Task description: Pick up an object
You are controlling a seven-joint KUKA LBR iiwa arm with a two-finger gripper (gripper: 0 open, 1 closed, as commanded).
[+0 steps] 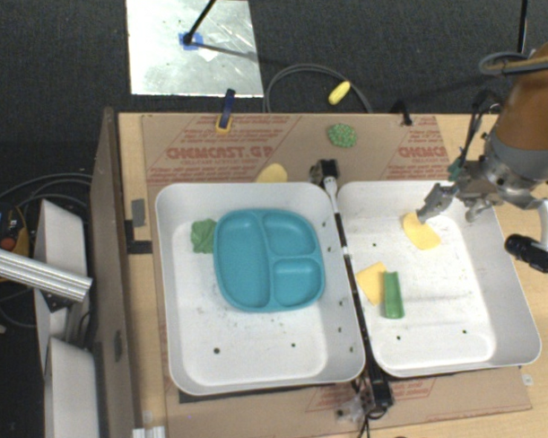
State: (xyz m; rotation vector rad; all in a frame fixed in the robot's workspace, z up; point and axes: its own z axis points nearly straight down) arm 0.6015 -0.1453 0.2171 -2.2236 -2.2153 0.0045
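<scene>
Arm: the grey KUKA arm (522, 129) with its orange band enters from the upper right of the frame and leans down over the right bin.
Gripper: the gripper (433, 206) hangs over the upper part of the right bin; one grey finger slants down toward the left, its tip just beside the yellow piece. Whether the fingers are spread or closed cannot be told from this angle, and nothing is seen between them.
Right bin: the right bin (494, 341) sits in the centre right of the frame, white and shallow.
Yellow piece: a flat yellow piece (423, 233) lies in the upper middle of the right bin, at the finger's tip.
Yellow wedge: a yellow wedge (371, 280) lies near the right bin's left wall.
Green block: a green block (391, 295) lies upright in the frame, touching the wedge's right side.
Left bin: the left bin (252, 358) fills the centre of the frame.
Tray: a teal divided tray (268, 259) with three compartments rests in the left bin.
Green leaf piece: a small green leaf piece (203, 235) sits at the tray's upper left edge.
Board: the cardboard sheet (209, 148) behind the bins bears a round green object (342, 135) and a yellow object (272, 174) at the left bin's rear rim.
</scene>
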